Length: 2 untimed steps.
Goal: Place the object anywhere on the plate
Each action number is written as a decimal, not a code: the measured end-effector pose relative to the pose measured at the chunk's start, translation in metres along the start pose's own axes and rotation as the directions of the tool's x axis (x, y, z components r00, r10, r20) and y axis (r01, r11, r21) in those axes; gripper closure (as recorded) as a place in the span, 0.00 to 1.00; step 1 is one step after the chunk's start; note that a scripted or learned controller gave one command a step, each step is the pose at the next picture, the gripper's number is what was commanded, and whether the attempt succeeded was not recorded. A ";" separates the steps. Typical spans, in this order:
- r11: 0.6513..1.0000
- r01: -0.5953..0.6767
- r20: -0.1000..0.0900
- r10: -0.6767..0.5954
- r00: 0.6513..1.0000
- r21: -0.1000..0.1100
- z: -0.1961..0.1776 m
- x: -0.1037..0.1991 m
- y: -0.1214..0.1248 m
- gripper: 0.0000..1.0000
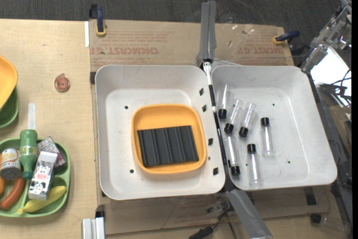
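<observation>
- The left bin (112, 176) and the right bin (313, 165) meet edge to edge at the centre of the frame. Both sit on brown cardboard (145, 42) on the counter (45, 47).
- One orange plate (146, 116) lies in the middle of the left bin, with bare white floor on all four sides between its rim and the bin walls.
- One dark grey ridged slab (168, 145) lies flat on the plate and covers most of its floor, inside the rim.
- Six clear tubes with black caps (267, 137) lie loose in the left half of the right bin, none on the plate. One lies along the left wall, and the other five are near each other but mostly apart.
- The right half of that bin's floor is bare.
- Two clamps (98, 22) grip the cardboard's top edge.
- At the lower left of the frame, a green dish (59, 198) holds toy food and a green bottle (28, 151).
</observation>
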<state>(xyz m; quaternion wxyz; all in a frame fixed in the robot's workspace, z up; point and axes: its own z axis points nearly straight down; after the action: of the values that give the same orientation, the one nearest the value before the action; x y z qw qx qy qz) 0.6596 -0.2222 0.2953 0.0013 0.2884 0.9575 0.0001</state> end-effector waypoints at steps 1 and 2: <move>0.978 0.210 0.004 -0.210 0.978 -0.001 -0.032 0.009 -0.006 0.00; 0.844 0.536 0.001 -0.536 0.844 -0.001 0.003 0.006 -0.004 0.00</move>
<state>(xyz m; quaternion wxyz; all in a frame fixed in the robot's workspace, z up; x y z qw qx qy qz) 0.6521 -0.2219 0.2920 0.0019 0.0096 1.0000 0.0005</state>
